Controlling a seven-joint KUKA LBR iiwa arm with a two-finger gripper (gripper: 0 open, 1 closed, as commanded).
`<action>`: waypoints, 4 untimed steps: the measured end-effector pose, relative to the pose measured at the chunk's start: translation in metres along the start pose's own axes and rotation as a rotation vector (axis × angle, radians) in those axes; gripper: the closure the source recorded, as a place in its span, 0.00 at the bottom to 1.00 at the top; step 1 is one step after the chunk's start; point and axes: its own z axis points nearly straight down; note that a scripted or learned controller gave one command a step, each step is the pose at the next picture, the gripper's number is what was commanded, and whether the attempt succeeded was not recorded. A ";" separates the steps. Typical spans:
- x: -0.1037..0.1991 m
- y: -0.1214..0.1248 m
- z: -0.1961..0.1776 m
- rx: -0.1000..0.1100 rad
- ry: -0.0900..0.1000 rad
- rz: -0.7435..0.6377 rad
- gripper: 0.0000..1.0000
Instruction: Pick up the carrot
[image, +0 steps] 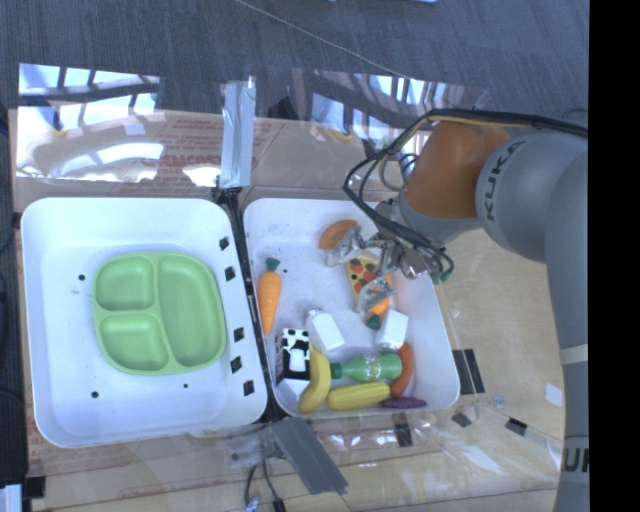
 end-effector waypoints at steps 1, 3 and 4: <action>0.058 0.019 0.001 -0.005 0.004 -0.305 0.00; 0.036 0.061 -0.047 0.000 0.000 0.019 1.00; 0.020 0.175 -0.101 -0.001 0.000 0.047 1.00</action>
